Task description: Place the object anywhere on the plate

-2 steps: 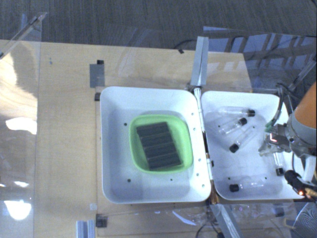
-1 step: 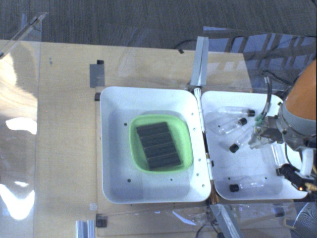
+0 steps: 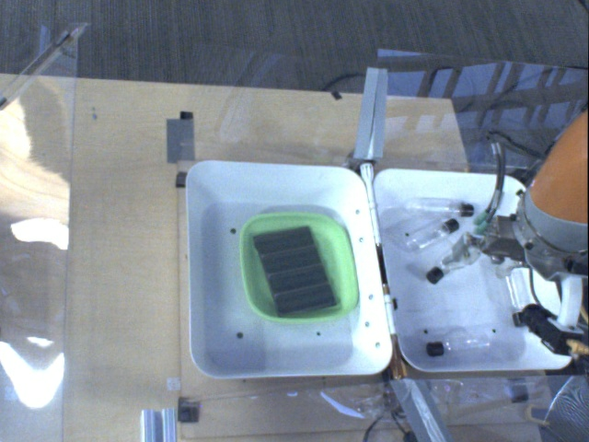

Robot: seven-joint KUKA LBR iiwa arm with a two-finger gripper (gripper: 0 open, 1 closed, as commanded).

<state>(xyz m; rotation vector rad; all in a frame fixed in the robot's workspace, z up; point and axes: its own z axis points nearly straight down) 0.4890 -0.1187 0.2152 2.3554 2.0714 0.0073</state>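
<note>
near: clear vial [image 3: 457,344] by right bin [image 3: 460,365] front wall | mid: gripper [image 3: 471,247] over vials [image 3: 440,226], finger gap unreadable | far-left: green plate [image 3: 250,256] bearing dark ridged block [image 3: 294,271] | advice: centre on one vial before closing, lift clear of divider

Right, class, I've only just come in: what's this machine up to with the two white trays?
A robot arm reaches in over the right bin, where several clear vials with black caps lie scattered. The left bin holds a green plate with a dark ridged block on it. No vial is on the plate yet.
</note>
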